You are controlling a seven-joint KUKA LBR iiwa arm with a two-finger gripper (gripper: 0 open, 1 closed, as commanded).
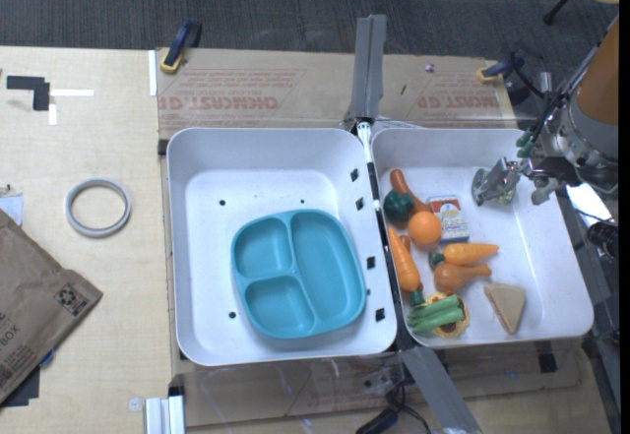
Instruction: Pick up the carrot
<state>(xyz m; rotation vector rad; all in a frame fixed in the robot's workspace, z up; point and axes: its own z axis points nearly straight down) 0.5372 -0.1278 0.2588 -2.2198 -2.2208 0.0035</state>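
Over right white bin point(566, 255), you've got metal two-finger gripper point(514, 184) w/ fingers spread, nothing between them; long orange carrot point(404, 261) lies apart, near bin's left wall

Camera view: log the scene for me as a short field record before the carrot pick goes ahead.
gripper: over the right bin's upper right part, nothing between its jaws
right bin: holds the toy food
carrot: lying along the right bin's left wall
second carrot-like piece: mid-bin, beside an orange ball
other items: small box, tan wedge, corn cob
left bin: holds a blue divided plate
pick status: not yet done
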